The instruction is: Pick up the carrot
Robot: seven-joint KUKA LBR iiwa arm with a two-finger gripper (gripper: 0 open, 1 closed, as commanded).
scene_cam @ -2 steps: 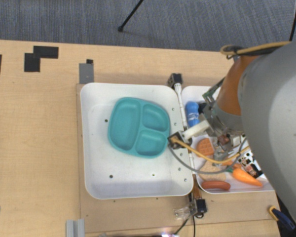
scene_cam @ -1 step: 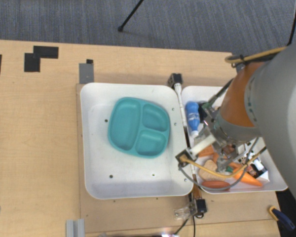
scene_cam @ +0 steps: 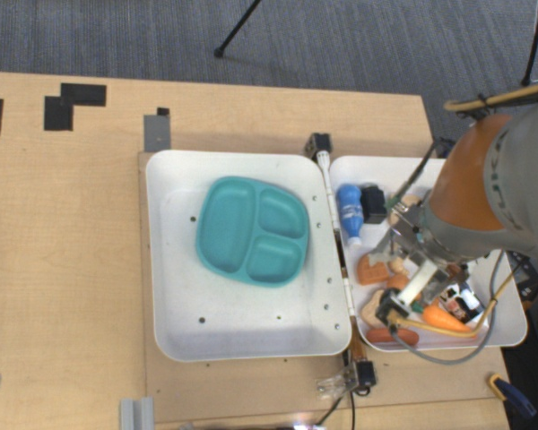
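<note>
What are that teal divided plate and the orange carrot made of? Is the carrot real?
The teal divided plate looks like moulded plastic: one even colour, rounded compartments, soft sheen. The carrot is probably a plastic toy: its orange is uniform and smooth. It is small and partly covered, though, so I am unsure.

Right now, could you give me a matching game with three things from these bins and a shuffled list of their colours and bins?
Things:
1. divided plate
2. bottle
3. carrot

Colour and bin:
a. orange, right bin
b. teal, left bin
c. blue, right bin

Pairs: 1-b, 2-c, 3-a.
</note>
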